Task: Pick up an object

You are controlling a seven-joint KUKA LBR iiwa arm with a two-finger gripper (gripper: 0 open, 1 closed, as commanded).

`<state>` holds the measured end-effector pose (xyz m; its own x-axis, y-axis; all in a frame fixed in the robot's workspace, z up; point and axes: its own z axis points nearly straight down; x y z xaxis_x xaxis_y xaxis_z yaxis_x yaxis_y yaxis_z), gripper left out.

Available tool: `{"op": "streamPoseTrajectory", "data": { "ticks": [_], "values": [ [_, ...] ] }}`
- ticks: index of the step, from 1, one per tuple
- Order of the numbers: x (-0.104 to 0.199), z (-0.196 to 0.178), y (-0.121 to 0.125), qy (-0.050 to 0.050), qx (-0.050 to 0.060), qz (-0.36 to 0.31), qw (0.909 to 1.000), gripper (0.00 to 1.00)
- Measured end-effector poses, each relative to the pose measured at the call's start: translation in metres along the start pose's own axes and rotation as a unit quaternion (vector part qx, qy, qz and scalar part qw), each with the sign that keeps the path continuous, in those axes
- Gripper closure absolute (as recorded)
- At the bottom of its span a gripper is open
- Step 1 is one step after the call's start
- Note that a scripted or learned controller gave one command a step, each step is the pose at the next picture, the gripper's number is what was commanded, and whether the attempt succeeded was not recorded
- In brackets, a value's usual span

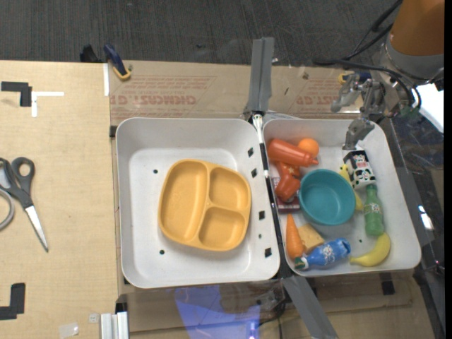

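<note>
Jaws [359,127]: hanging at the far rim of the right bin [401,189], above its contents; whether open or closed cannot be told, and nothing is seen between them.

Right bin, items listed from the jaws outward:
- Black-and-white cow-patterned toy [361,168], just below the jaws.
- Orange ball [308,145] and red-orange sausage-shaped piece [288,152], to the left of the jaws, near the bin divider.
- Teal bowl [327,197], below-left of the jaws, mid-bin.
- Green bottle [373,210], below the jaws, past the cow toy, along the right wall.
- Banana [374,251], in the near right corner, farthest from the jaws.
- Blue bottle [326,254], lying on its side at the near wall.
- Carrot [294,237], left of the blue bottle.

Left bin [134,210]: yellow divided plate [205,205], well apart from the jaws.

Surface [56,189]: scissors [27,196], far left.
</note>
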<state>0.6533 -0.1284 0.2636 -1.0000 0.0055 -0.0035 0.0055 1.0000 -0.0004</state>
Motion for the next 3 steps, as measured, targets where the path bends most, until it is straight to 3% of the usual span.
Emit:
{"op": "streamPoseTrajectory", "data": {
  "ticks": [1,2,3],
  "values": [
    [0.006,0.119,-0.056,0.000,0.000,0.011,0.9999,0.00],
    [0.080,0.169,-0.093,-0.002,0.000,0.048,0.9988,0.00],
    [0.034,0.170,-0.030,-0.001,0.000,0.089,0.9960,0.00]
  ]
}}
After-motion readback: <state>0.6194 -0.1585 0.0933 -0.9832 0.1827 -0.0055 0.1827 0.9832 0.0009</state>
